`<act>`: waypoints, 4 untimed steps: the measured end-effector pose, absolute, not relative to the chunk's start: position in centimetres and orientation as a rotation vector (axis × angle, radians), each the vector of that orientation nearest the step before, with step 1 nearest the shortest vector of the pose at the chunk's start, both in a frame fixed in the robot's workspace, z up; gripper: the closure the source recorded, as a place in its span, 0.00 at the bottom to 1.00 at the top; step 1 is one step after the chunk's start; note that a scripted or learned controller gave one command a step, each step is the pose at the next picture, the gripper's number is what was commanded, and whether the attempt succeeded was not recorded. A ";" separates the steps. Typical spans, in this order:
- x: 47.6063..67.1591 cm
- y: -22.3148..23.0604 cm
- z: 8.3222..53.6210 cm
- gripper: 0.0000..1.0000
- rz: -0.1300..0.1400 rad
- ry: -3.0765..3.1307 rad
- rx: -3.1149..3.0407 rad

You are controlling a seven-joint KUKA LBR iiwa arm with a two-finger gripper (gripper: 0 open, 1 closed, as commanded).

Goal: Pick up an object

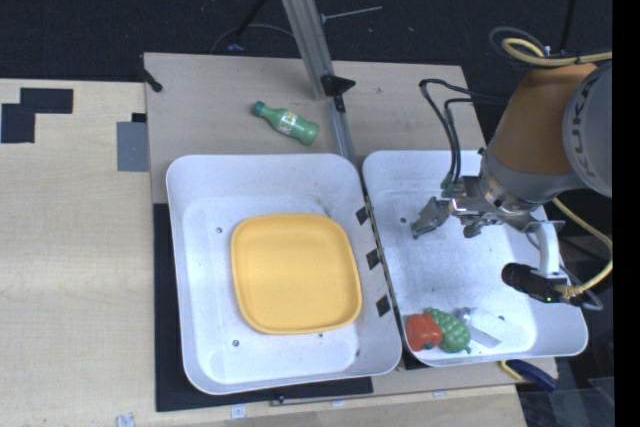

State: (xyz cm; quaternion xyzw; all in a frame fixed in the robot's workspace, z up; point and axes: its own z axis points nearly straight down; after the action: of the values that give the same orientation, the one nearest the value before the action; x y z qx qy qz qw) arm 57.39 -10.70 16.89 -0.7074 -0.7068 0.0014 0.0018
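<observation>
Down at the near edge, at about five o'clock in the view, a red toy (423, 331) is lying in the front corner of the right bin (400, 177), touching a knobbly green toy (455, 332) just to its three o'clock side, and a small pale flat piece (487, 329) is sitting just beyond that. Nothing is gripping any of them. Moving up, at seven o'clock, the left bin (195, 215) is carrying a yellow square plate (296, 272) lying flat near its middle, and black clips (372, 258) are running along the seam where the two bins are meeting. Further back, at three o'clock, the arm (545, 130) is reaching in, orange band and grey wrist showing, and the gripper (452, 220) is hanging over the middle of the right bin with its fingers splayed apart and nothing showing between them; it is sitting well apart from the toys, off at their twelve o'clock. Farther still, at twelve o'clock on the bare bench (420, 85) behind the bins, a small green bottle (286, 122) is lying on its side, just beside a slanted metal post (306, 15).
</observation>
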 end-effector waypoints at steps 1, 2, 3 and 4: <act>56.9 -11.1 10.7 0.00 0.006 -2.218 -2.218; 57.1 -11.2 12.0 1.00 0.001 -2.218 -2.224; 57.2 -11.0 18.2 1.00 -0.004 -2.224 -2.224; 56.9 -10.7 24.3 1.00 -0.005 -2.224 -2.224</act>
State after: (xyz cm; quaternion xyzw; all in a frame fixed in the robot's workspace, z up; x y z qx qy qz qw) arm 56.87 -10.70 24.27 -0.7072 -0.7070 -0.0016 -0.0019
